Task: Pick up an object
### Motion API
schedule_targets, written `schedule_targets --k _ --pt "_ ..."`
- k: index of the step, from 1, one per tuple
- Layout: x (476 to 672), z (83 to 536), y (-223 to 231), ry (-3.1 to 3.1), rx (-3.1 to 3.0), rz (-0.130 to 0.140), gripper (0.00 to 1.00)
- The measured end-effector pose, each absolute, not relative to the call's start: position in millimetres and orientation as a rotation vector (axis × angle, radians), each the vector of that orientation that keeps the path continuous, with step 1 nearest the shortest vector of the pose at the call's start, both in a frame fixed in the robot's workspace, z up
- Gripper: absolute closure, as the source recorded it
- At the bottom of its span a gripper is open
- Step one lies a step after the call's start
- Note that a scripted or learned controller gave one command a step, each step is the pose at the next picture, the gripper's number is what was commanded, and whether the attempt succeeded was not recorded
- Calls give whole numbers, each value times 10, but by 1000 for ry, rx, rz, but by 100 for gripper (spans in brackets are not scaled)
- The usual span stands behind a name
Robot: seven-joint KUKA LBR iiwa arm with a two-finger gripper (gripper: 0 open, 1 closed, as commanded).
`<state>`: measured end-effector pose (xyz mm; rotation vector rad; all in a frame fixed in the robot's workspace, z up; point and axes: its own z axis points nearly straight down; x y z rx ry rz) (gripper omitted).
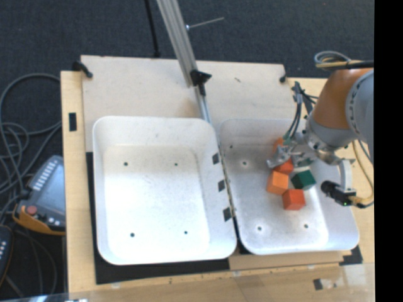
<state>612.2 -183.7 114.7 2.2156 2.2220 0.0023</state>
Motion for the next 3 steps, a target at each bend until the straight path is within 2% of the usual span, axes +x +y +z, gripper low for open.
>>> schedule_targets --k 1,2,3 --pt "6784 1702 -1228 2225 2206 9 100" --pt "6703 2561 -234 2230 2207 12 100" --pt "6800 1999 417 2232 2216 -4 100"
